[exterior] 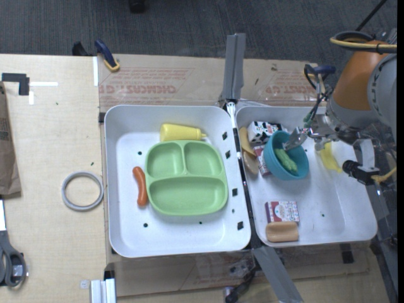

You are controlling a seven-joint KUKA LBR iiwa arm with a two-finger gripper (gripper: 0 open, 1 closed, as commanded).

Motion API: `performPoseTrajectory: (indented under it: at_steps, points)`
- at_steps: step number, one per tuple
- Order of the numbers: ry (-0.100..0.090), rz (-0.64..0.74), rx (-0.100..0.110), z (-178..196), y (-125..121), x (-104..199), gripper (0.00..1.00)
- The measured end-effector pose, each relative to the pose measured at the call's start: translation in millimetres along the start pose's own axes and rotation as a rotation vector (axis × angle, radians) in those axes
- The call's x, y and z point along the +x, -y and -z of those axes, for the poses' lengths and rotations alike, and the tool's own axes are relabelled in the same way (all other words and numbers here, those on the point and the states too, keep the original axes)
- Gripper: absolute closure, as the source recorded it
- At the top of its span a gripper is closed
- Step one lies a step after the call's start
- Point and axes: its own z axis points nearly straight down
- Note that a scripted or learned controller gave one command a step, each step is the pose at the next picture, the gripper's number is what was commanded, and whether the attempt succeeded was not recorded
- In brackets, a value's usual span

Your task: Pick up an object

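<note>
Fingers down in the blue bowl

I read mirrored red lettering on the cardboard [151, 84] behind the bins, too faint to spell out. The small carton [281, 211] near the right bin's [344, 223] front edge bears print I cannot read. My gripper [295, 139] reaches into the blue bowl [285, 156] at that bin's back-left; whether its fingers are spread or pinching, I cannot tell. One green object [287, 161] lies inside the bowl. Right bin also holds one brown bun [281, 232] at the front edge and one yellow piece [329, 158]. Left bin [120, 219]: one green divided plate [187, 178], one yellow item [181, 132], one orange sausage [141, 185]
</note>
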Motion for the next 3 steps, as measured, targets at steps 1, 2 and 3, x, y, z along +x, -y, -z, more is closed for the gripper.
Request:
performPoseTrajectory:
  at_steps: [1,2,3]
  points:
    - [0.001,0.092,0.004,0,-11,27,0.00]
    - [0.005,0.296,0.015,0,-32,58,0.00]
    - [0.012,0.288,0.028,8,-28,50,1.00]
